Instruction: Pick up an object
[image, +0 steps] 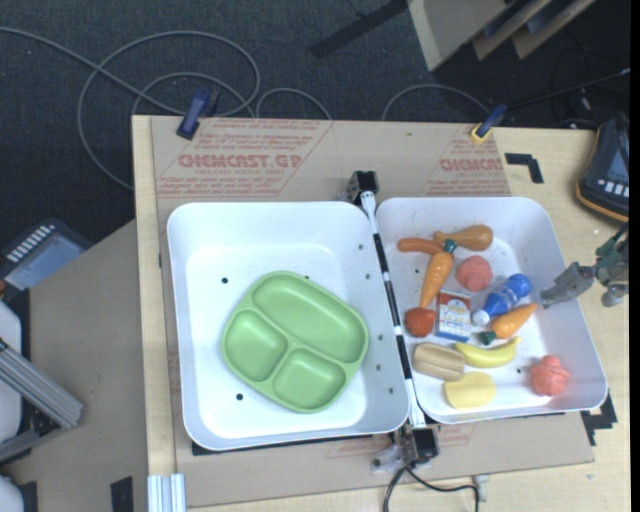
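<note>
Broadly, two shallow white plastic bins are being borne side by side on the bench, the left bin (190, 300) being occupied by a light green three-compartment plastic plate (294, 340) and the right bin (535, 215) by a cluster of toy foods. Among these, a long orange toy carrot (435, 277), a yellow toy banana (488, 352), a blue plastic bottle (507, 293) and a pink round toy fruit (549, 376) are being shown lying loose. At the right bin's right rim the grey two-finger gripper (562, 285) is being seen with nothing between its parts, though how far it is parted cannot be told.
</note>
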